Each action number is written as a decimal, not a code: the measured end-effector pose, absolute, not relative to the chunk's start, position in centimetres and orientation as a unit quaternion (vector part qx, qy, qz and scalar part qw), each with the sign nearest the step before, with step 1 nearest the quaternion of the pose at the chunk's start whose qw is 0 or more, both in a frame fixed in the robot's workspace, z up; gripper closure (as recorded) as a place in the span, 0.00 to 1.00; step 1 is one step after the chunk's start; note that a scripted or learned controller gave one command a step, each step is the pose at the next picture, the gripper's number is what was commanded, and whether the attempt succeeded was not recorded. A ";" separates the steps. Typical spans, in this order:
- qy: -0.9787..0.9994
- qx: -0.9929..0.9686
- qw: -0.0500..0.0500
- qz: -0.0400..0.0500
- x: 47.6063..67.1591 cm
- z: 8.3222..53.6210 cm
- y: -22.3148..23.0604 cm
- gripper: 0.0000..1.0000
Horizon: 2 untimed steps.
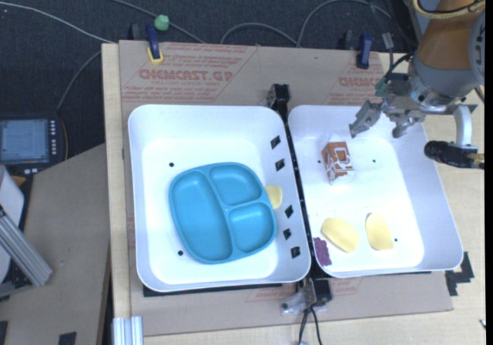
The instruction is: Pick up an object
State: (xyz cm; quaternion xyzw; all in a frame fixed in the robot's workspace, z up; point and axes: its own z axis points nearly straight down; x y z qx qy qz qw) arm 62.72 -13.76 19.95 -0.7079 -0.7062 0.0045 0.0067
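My gripper [380,127] hangs over the back of the right bin [431,205], open, with nothing between its two spread fingers. A small brown and white carton [337,161] lies in that bin, in front of the gripper and to its left, apart from it. Two pale yellow pieces [340,234] [378,232] rest near the bin's front. A dark purple item [321,251] sits at the front left corner of the right bin.
The left bin [154,135] holds a blue divided plate [222,211] with a small yellow piece [274,196] at its right side. A black divider with clips [282,174] separates the bins. Cables and clamps lie behind the bench.
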 end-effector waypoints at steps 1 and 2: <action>-0.707 -0.707 0.001 0.000 63.0 20.9 -13.7 0.00; -0.707 -0.707 0.002 0.001 62.3 16.5 -13.7 0.00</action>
